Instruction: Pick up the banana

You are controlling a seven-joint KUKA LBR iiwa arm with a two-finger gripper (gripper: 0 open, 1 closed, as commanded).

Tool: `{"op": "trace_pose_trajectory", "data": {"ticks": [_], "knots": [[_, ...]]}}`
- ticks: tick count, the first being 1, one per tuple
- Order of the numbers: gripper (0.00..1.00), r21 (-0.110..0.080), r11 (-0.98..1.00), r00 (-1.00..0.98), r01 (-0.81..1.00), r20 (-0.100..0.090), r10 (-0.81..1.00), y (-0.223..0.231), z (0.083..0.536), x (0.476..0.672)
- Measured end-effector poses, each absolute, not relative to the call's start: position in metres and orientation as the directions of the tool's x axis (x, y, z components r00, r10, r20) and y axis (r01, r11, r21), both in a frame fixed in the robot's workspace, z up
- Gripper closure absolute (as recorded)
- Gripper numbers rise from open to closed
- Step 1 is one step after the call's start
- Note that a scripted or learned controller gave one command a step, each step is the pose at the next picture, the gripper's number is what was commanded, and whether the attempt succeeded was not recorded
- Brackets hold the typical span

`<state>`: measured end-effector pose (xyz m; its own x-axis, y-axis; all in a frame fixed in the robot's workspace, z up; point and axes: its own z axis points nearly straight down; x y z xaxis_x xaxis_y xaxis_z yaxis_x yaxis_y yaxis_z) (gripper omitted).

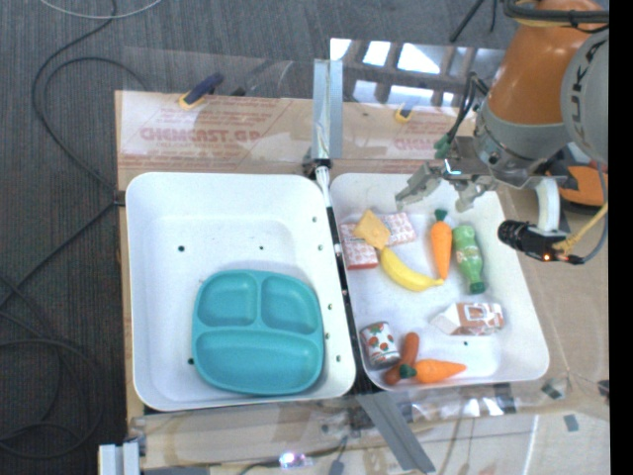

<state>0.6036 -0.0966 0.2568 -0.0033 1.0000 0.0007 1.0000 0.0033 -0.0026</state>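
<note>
Hovering over the back of the right bin [539, 349], I was in the approach step, with the banana [407, 271] not yet touched. My gripper [441, 188] hung with its fingers spread apart and nothing between them.

The banana lay on the bin floor, down-left of my gripper toward the camera, near but clearly apart from it. It rested at a slant, one end up by the cheese wedge [372, 229] and the small red-and-white boxes [376, 242], the other pointing toward the carrot [440, 248]. The carrot sat almost directly beneath my fingers, closer to me than the banana, and the green bottle [468, 256] lay just beyond the carrot on my arm's side.

As I judged it, the next move called for shifting left and toward the camera until I stood over the banana's middle, turning the wrist so the fingers straddled its narrow width, then descending. The risk looked to be the crowding: the carrot and the cheese both lay near enough to catch a finger.
</note>
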Motion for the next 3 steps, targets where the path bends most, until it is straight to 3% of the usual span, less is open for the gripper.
{"op": "trace_pose_trajectory", "data": {"ticks": [1, 2, 3], "knots": [[0.0, -0.005, -0.122, 0.122, 0.993, 0.0, 0.993, -0.038, 0.182, 0.548], [0.0, -0.005, -0.002, 0.002, 1.0, 0.0, 1.0, -0.096, 0.131, 0.555], [0.0, 0.006, 0.021, -0.021, 1.0, -0.001, 1.0, -0.11, 0.089, 0.583]]}}
